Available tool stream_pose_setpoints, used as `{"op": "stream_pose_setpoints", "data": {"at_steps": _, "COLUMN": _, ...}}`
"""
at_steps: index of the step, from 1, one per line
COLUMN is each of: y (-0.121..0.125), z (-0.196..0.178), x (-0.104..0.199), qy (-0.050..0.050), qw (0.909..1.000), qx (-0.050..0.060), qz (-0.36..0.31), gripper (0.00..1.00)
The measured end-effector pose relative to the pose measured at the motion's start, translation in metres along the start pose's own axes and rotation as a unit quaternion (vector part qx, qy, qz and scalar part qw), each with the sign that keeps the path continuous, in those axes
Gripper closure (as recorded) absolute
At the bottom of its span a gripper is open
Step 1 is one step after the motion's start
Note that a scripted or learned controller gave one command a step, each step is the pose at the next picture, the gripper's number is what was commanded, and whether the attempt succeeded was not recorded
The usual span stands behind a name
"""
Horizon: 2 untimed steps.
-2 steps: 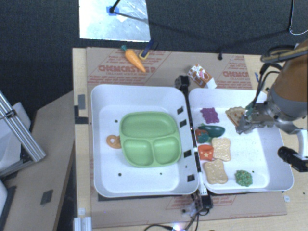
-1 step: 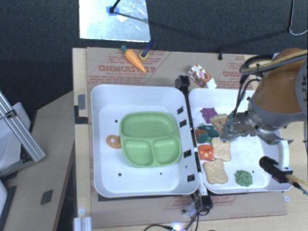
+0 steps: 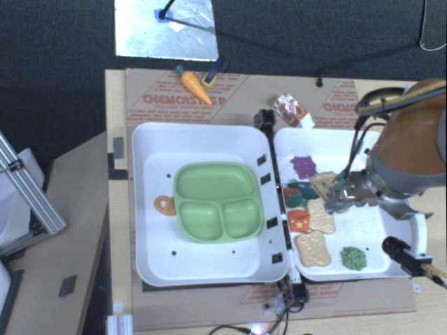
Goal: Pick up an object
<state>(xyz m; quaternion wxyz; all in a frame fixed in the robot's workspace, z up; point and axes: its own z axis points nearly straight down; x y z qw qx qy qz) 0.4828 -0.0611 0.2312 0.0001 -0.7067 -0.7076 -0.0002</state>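
The right bin holds several toy foods: a purple grape bunch, a teal piece, a tan slice, a red piece with a star, a pale cracker, a toast slice and a green broccoli. My gripper hangs low over the middle of this bin, at the right edge of the tan slice and just above the pale cracker. The grey and orange arm covers the bin's right side.
The left bin bears a green divided plate and a small orange ring beside it. Behind the bins lie a toy carrot, a wrapped snack and a silver sheet. Black clips line the divide between bins.
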Motion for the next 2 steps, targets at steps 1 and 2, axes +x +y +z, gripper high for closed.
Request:
{"op": "stream_pose_setpoints", "data": {"at_steps": 1, "y": 0.015, "z": 0.006, "x": 0.005, "qy": 0.0, "qw": 1.0, "qx": -0.001, "qz": -0.002, "gripper": 1.0}}
{"op": "stream_pose_setpoints", "data": {"at_steps": 2, "y": 0.007, "z": 0.006, "x": -0.006, "qy": 0.0, "qw": 1.0, "qx": 0.0, "qz": 0.0, "gripper": 1.0}}
